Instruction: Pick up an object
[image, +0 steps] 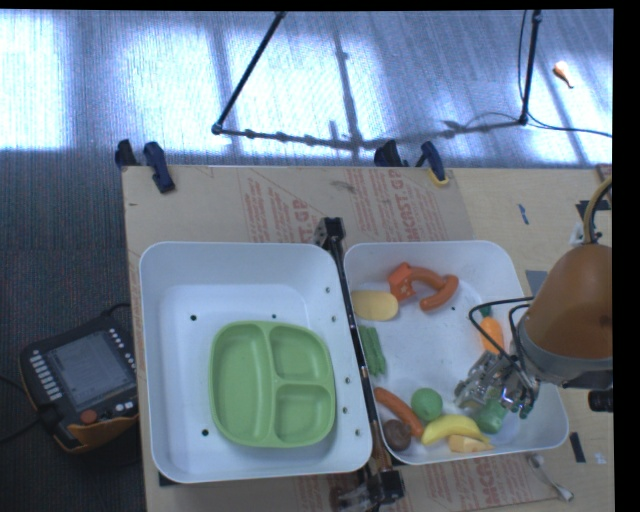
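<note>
Toy food (428, 404), pincer (493, 390) lowered into right bin (500, 262)

A plywood surface (250, 205) with faint red lettering fills the near part of the scene. Blue clamps (158, 165) grip its far edge. Beyond it, grey ribbed carpet (420, 70) carries pale window-light in bands, crossed by thin black stand legs (250, 70). On the darker floor at left lies a control pendant (80, 385).
</note>
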